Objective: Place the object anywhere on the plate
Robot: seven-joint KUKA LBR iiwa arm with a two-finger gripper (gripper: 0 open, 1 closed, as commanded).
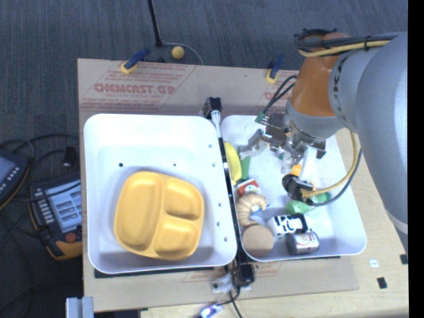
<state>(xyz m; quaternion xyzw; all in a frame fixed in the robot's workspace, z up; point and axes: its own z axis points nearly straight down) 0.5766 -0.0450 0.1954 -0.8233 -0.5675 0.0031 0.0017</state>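
Crowding the right bin: banana, croissant, can.

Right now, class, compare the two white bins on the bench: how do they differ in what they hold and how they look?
The left bin holds one thing, a yellow divided plate; the right bin holds a jumble of small items, including a banana and a can. The left bin looks wider than the right bin. The arm's gripper hangs over the right bin, not the left. Both are shallow, white and sit side by side.
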